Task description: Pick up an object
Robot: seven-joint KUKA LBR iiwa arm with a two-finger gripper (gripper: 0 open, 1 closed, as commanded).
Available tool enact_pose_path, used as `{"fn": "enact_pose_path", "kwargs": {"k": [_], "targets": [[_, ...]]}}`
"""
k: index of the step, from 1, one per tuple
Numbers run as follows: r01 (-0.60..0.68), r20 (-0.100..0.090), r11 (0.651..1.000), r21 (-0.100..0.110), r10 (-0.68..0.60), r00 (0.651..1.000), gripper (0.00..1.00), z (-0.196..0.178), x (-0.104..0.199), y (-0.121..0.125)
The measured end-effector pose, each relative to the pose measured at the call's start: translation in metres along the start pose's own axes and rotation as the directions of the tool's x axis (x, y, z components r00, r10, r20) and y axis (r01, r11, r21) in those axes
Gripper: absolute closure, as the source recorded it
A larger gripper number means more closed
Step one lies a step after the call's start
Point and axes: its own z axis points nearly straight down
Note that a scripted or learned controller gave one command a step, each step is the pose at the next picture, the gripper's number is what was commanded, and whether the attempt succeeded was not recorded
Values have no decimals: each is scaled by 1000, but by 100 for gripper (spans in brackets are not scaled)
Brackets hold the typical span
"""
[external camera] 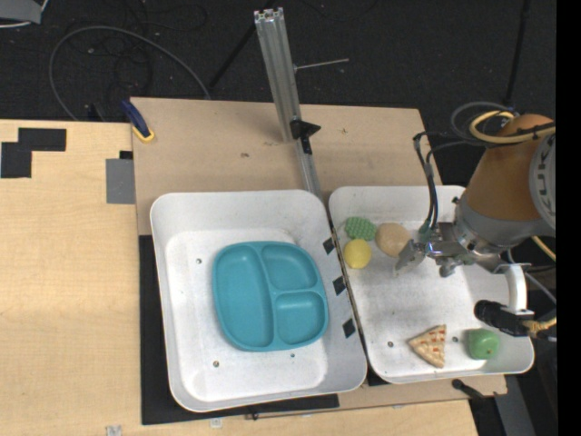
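A tan potato-like piece (393, 239) is lying in the right bin (399, 352), just beside the gripper (419, 254), whose fingers are spread, grasping nothing. A yellow ball (357, 254), green ridged piece (359, 228), pizza slice (429, 344) and green block (482, 342) are sharing that bin. The left bin (182, 243) is holding a teal divided tray (270, 293).

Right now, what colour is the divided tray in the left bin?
Teal blue tray, plain in the camera view.

Two shallow white bins: left bin (182, 243), right bin (399, 334). One teal divided plate (270, 295). One pizza slice (429, 344). One yellow ball (358, 254). One tan potato-like lump (393, 239). One ridged green piece (360, 228). One green round piece (482, 343).
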Motion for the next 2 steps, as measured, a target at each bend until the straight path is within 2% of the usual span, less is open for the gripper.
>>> {"fn": "enact_pose_path", "kwargs": {"k": [1, 2], "targets": [[1, 2, 1000, -8, -1, 1000, 0, 46, -4, -4], [-5, 0, 1000, -2, 5, 1000, 100, 39, -4, -5]]}}
